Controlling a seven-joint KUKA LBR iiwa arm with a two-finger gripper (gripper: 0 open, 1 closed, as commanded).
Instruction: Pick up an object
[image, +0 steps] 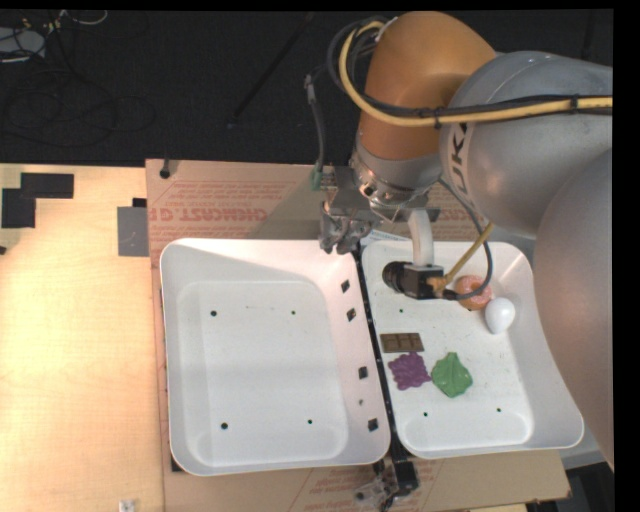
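Observation:
My gripper (339, 238) hangs over the far rim where the two white bins meet, above the left bin's (190, 300) back right corner. Nothing is visible in its grasp. The right bin (545, 420) holds the objects: a small brown ridged block (403, 343), a purple lumpy cluster (408, 371) just in front of it, a green leafy piece (451, 375) beside the cluster, a white egg-shaped thing (499, 315) at the right wall, and a pink-orange item (474, 291) partly hidden by the arm's cable. All lie to the right of and nearer than the gripper.
The big grey arm (540, 150) with its orange band covers the upper right and overhangs the right bin's far side. Brown cardboard (230, 205) lies under the bins, and a pale wooden bench (70, 350) extends left. Small black clips (362, 372) line the divide between the bins.

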